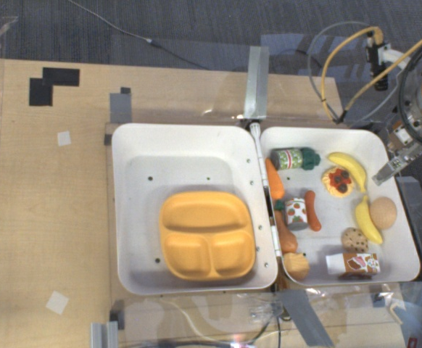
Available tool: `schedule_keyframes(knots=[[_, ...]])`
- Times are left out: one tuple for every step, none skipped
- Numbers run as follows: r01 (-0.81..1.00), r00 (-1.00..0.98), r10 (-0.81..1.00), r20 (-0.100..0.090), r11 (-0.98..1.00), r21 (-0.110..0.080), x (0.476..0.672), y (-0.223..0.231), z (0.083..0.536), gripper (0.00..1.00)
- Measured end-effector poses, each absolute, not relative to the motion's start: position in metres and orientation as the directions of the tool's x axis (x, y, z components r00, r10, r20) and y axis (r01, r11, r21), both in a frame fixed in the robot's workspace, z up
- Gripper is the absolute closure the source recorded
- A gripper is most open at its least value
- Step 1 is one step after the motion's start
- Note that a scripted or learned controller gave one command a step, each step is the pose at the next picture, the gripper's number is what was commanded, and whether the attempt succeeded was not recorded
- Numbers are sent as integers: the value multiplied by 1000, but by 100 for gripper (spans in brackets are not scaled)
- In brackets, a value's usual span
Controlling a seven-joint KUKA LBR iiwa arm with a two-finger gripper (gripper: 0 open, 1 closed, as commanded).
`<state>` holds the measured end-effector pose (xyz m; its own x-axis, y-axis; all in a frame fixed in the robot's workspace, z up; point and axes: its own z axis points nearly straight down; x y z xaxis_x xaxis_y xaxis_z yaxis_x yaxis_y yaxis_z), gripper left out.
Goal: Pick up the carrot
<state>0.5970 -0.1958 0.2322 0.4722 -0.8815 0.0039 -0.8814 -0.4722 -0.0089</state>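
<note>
Nearest, the yellow tray (207, 234) sits in the left bin (135, 165), with bare floor behind it. The carrot (274, 180) lies along the right bin's (405, 251) left wall, beside the bottle (295, 158). The gripper (394, 167) hovers over the far right rim; its grip cannot be told.

Orange carrot (274, 180) flat along the right bin's (403, 249) left wall

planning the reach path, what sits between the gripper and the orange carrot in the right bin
In the camera view, the green bottle, a yellow banana and a small pizza-like toy lie between the gripper and the orange carrot.
</note>
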Motion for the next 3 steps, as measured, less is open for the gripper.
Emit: schedule_keyframes(knots=[[-548, 837, -548, -1, -837, -3, 515, -192, 169, 100], [-416, 909, -416, 17, -909, -2, 514, -207, 314, 100], [-308, 952, -307, -6, -952, -6, 530, -128, 211, 100]])
